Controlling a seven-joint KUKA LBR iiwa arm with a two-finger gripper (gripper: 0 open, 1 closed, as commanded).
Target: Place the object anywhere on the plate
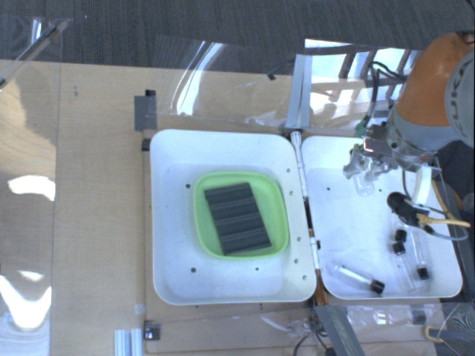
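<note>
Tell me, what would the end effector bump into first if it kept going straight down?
Probably the bare floor of the right bin, just beneath the end effector. Depth is hard to judge from this slanted view.

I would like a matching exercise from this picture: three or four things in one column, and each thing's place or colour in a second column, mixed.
Things:
1. dark ribbed block
2. green plate
3. clear tube with black cap
4. claw

Places:
A. lying low in the right bin
B. in the left bin, under the block
C. on the plate
D. over the right bin's upper part

Pairs: 1-C, 2-B, 3-A, 4-D
</note>
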